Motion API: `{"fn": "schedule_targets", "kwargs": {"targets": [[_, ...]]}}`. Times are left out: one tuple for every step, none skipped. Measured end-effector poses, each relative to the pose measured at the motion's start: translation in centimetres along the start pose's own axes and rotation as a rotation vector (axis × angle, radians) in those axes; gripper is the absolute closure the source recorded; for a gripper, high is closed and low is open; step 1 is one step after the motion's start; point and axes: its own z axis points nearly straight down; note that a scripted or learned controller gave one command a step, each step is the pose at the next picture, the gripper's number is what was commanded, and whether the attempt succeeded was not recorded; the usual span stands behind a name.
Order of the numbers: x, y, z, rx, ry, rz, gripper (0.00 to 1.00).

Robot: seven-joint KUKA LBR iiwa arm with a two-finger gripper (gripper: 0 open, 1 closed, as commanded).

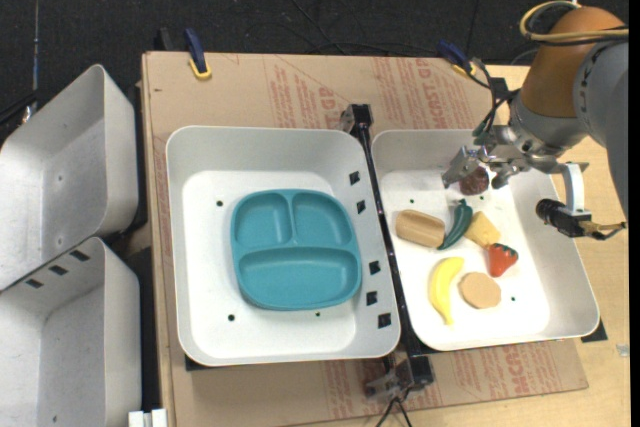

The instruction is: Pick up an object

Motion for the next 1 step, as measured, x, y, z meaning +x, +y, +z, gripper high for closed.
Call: {"fn": "schedule_targets", "kwargs": {"targets": [[-0.02,0.17,-1.43,-0.007,-0.002,-0.001,1.0]]}}
